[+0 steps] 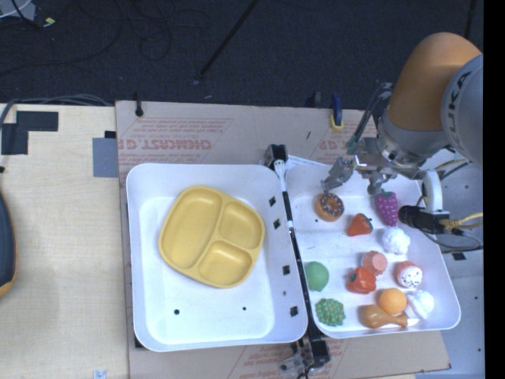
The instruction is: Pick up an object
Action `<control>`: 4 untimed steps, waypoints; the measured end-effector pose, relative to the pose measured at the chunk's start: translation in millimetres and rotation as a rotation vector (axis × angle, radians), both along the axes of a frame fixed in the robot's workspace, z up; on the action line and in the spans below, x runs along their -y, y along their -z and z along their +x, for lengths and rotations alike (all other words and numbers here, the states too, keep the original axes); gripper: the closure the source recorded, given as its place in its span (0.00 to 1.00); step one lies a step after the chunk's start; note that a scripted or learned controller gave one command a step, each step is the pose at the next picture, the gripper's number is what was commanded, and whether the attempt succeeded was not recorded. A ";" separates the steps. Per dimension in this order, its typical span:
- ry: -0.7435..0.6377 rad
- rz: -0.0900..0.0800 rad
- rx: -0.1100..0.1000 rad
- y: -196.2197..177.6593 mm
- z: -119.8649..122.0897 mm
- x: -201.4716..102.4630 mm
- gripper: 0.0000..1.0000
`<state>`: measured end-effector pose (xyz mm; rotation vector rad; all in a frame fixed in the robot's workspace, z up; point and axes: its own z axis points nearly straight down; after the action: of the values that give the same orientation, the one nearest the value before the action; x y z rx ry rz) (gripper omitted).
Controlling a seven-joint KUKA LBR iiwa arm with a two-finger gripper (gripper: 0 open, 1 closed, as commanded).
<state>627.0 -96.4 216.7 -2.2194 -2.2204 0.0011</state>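
Toy foods lie scattered in the right white bin (451, 306): a brown frosted doughnut (329, 206), a purple grape bunch (387, 207), a red strawberry (360, 225), a green ball (316, 275) and a green broccoli floret (331, 312). The grey arm's two-finger gripper (359, 174) hovers above the doughnut and grapes, fingers spread, pinching nothing. A yellow divided plastic plate (211, 235) sits in the left white bin (150, 306).

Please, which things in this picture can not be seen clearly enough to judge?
- Two-finger gripper, camera view: small and dark against the wrist; whether it is open or shut is unclear.
- Purple toy grape bunch: its top is hidden by the gripper assembly.
- Small white lumpy toy near the right bin's corner: too small to identify.
- Grey arm: cut off by the right edge.
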 end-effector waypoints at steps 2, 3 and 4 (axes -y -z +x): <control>-0.006 0.014 0.000 126.3 -2.6 98.0 0.00; -0.003 0.005 0.000 116.9 -3.8 102.8 1.00; -0.001 -0.003 0.008 52.7 19.1 117.1 1.00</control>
<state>646.1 -213.5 164.0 -2.2235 -2.2273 -0.0035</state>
